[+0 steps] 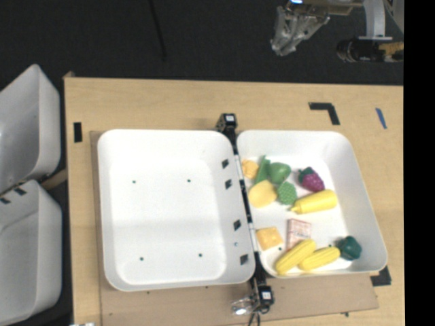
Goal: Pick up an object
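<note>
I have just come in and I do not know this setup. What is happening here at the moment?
A robot arm is set to pick up an object from two white bins on a bench. Its claw hangs high above the far edge of the bench, away from the bins, and nothing shows between its fingers. The right bin holds toy food: a lemon, corn cobs, a yellow pepper, grapes and green vegetables. No object is picked up yet.

Bench layout: two bins side by side.
Toy foods (292, 209) lie in right bin (357, 175); left bin (112, 202) adjoins it.
</note>
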Motion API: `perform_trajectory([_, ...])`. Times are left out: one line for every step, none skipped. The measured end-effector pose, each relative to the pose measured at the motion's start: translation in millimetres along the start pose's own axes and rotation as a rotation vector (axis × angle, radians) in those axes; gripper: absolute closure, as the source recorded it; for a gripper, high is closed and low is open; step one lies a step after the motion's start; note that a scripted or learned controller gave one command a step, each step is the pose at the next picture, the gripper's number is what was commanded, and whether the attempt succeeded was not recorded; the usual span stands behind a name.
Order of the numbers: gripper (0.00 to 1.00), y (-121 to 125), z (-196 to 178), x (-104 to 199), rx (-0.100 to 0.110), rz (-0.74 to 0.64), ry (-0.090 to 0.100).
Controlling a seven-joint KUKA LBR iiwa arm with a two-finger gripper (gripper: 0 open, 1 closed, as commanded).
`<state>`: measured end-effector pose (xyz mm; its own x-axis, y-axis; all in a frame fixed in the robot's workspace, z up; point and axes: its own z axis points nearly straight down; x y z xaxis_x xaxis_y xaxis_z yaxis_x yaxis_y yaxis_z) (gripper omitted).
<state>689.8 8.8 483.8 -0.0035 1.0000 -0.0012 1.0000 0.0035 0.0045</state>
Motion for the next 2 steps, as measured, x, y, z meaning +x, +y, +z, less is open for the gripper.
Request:
perform_trajectory([1.00,-37,-7,46,0.004,-0.002,0.001])
perform_trajectory([1.00,-14,-70,58,-0.003,0.001,0.000])
